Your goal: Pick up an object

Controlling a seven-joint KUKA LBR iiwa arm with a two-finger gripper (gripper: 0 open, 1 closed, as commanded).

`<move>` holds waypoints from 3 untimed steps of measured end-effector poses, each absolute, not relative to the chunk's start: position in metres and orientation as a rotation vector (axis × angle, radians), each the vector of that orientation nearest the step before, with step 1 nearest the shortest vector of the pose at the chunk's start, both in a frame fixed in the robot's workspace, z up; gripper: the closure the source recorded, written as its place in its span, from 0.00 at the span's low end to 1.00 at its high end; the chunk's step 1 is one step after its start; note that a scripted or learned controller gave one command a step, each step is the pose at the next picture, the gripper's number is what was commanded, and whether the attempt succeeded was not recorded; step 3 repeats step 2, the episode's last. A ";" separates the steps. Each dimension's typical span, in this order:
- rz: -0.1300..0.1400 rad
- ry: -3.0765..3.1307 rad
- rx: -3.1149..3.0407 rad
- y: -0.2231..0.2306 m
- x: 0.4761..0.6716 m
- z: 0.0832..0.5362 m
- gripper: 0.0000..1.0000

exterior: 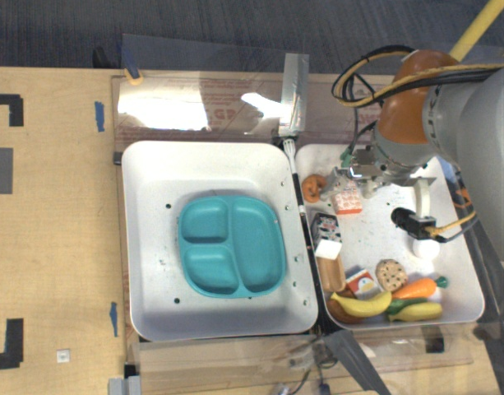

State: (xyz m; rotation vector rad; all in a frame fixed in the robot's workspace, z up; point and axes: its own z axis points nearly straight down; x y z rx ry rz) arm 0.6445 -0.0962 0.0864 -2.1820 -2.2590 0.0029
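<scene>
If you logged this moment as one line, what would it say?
arm: over right bin | claw: low by small carton | grip: unclear | left bin: teal tray

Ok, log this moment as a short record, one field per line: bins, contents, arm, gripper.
left bin: holds a teal divided plate
right bin: holds the small items
near edge of right bin: banana, carrot, cookie
far left corner of right bin: small orange doughnut-like item
arm: reaches in from the view's right, over the right bin's far side
gripper: low over a small red-and-white packet
grasp: cannot tell; no item seen between the fingers
</scene>
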 end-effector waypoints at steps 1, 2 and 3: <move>-0.008 -2.265 -2.185 -0.095 0.647 0.099 1.00; -0.012 -2.230 -2.221 -0.043 0.647 0.190 1.00; -0.012 -2.230 -2.221 -0.043 0.647 0.190 1.00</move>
